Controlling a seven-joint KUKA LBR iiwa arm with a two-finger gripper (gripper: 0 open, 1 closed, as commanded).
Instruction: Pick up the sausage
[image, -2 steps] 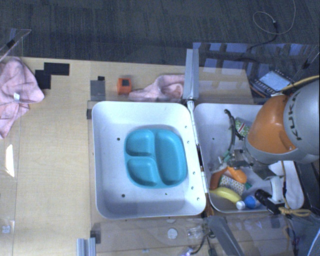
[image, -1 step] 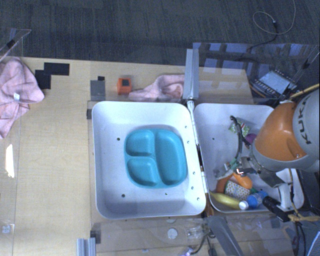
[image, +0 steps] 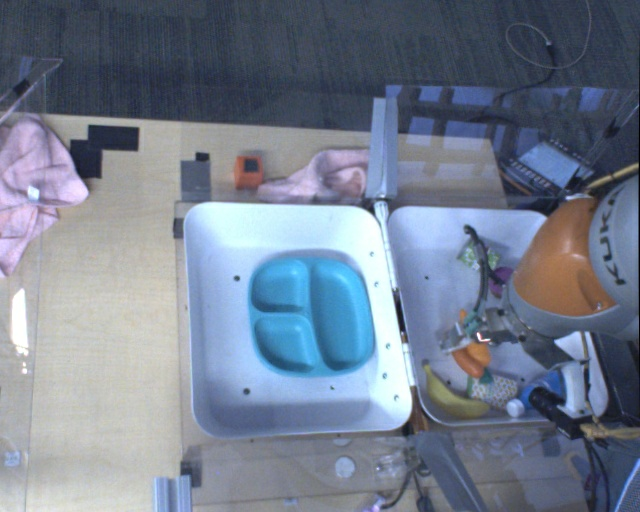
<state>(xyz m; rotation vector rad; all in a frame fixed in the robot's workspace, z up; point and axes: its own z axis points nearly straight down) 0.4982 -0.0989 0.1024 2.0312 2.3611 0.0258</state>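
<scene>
My gripper (image: 487, 335) hangs low in the right bin (image: 430, 260), under the orange wrist band (image: 560, 265), among a cluster of toy foods. A small reddish-orange piece (image: 464, 326) lies against the gripper's left side; I cannot tell whether it is the sausage. Just below the gripper is an orange carrot-like toy (image: 470, 361). The wrist hides the bin's right part.
A yellow banana (image: 452, 394) lies along the right bin's front wall, with a blue-and-white bottle (image: 548, 390) to its right. A green leafy toy with a dark stem (image: 474, 256) lies farther back. The left bin (image: 215, 300) holds a blue divided plate (image: 310, 315). Pink cloths (image: 322, 177) lie behind the bins.
</scene>
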